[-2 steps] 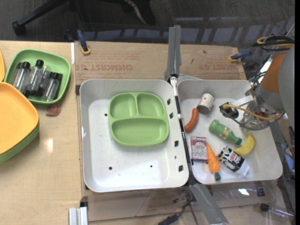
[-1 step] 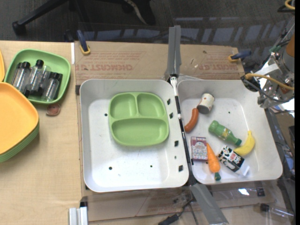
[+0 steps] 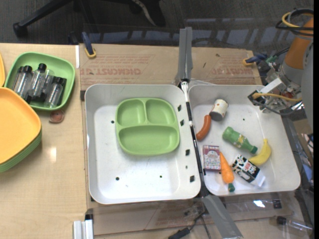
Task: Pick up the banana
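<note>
The yellow banana point(image 3: 262, 152) lies in the right bin point(image 3: 291, 180), near its right wall, curved side toward the wall. A green bottle point(image 3: 239, 139) lies just left of it, and a black-and-white carton point(image 3: 246, 168) sits just below it. My gripper point(image 3: 270, 102) hovers over the bin's upper right corner, well above the banana and apart from it. Nothing shows in its grasp.
The right bin also holds a red sausage point(image 3: 203, 127), a small cup point(image 3: 218, 109), a pink box point(image 3: 212, 158) and a carrot point(image 3: 227, 169). A green divided plate point(image 3: 147, 126) lies in the left bin point(image 3: 99, 183). A tray of vials point(image 3: 42, 81) and orange plates point(image 3: 17, 128) sit far left.
</note>
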Robot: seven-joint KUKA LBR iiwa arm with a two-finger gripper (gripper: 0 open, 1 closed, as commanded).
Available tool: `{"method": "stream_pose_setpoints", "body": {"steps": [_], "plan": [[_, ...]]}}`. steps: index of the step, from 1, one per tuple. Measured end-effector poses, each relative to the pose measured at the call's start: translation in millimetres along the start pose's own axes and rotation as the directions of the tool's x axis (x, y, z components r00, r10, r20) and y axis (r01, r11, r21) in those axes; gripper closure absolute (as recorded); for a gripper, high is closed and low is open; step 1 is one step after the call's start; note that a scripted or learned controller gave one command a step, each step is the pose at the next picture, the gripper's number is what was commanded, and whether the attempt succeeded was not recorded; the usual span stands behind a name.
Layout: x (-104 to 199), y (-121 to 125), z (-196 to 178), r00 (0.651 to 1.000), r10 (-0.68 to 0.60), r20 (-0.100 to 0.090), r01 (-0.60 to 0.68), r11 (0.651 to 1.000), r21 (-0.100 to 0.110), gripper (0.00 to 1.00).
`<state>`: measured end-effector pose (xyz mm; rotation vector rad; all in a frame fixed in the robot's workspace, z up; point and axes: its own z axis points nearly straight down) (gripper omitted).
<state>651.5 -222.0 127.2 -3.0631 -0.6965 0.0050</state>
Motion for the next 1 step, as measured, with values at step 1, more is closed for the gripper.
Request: {"method": "stream_pose_setpoints", "body": {"steps": [1], "plan": [[15.8,-52.5,36.4,0.982,0.186,0.001,-0.186,0.982,0.002,1.00]]}}
